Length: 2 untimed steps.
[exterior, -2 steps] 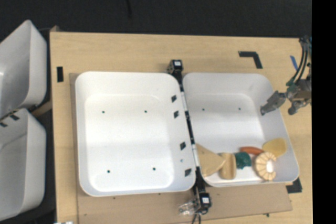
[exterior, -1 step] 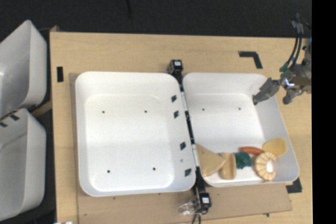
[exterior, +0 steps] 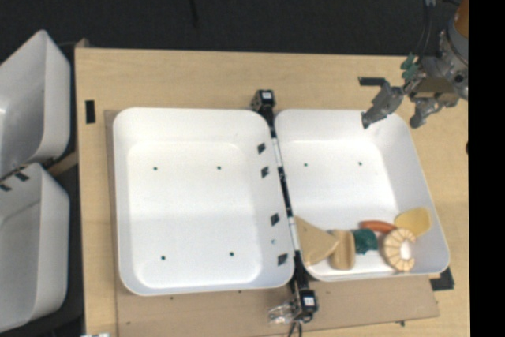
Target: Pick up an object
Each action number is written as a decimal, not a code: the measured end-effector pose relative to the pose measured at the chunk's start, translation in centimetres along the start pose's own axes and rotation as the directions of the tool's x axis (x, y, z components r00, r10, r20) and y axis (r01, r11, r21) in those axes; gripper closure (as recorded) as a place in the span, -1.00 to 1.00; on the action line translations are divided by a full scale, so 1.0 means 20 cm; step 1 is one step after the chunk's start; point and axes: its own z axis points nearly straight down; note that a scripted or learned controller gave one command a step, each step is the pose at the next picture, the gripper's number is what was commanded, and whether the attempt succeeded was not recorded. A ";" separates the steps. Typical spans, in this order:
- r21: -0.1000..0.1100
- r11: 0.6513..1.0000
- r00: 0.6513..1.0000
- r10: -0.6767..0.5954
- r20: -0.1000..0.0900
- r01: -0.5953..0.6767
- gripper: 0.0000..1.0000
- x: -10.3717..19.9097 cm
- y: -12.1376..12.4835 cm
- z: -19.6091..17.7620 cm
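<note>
Left bin (exterior: 142, 130): bare white floor. Right bin (exterior: 379, 170): small objects (exterior: 367, 242) clustered at near edge, untouched. Gripper (exterior: 394, 113): above far right corner, well apart from cluster, fingers spread, nothing between. Pick not yet begun; approach, grasp, lift all outstanding.

Two bins are sitting side by side on the table (exterior: 95, 312): the left bin (exterior: 126, 193) and the right bin (exterior: 410, 162). A cluster of objects (exterior: 367, 242) is lying along the right bin's lower edge. The gripper (exterior: 394, 116) is hanging above its upper right corner.
</note>
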 end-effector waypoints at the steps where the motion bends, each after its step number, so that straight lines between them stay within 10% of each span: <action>1: -0.006 1.000 1.000 -0.001 -0.001 0.001 -1.00 0.31 -0.03 -0.49; 2: 0.002 1.000 1.000 0.010 0.002 -0.010 -1.00 0.11 0.13 -0.56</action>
